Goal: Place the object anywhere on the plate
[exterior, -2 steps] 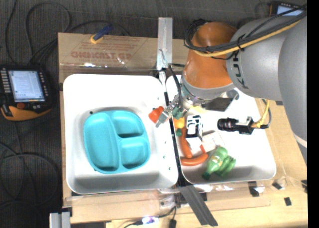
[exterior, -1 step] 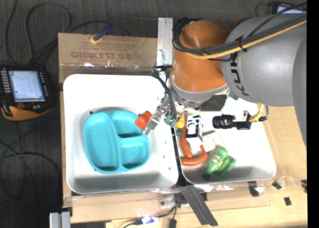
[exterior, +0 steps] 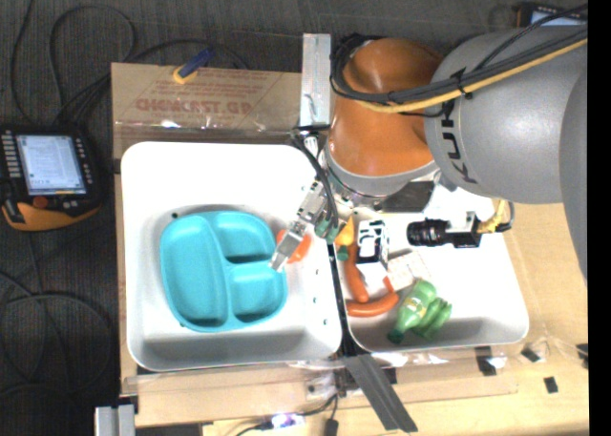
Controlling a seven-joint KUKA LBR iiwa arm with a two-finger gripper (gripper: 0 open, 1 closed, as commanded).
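Presently the gripper [exterior: 289, 251] pinches a small orange object [exterior: 300, 245] just beside the turquoise divided plate [exterior: 221, 270]; transfer step, release over plate next.

Turquoise three-compartment plastic plate [exterior: 221, 270] in the left white shallow bin [exterior: 143, 234], small orange object [exterior: 300, 245] just beside the plate's right edge, green plastic bottle [exterior: 420, 310] in the right white bin [exterior: 506, 315], brown cardboard sheet [exterior: 205, 95] behind the left bin.
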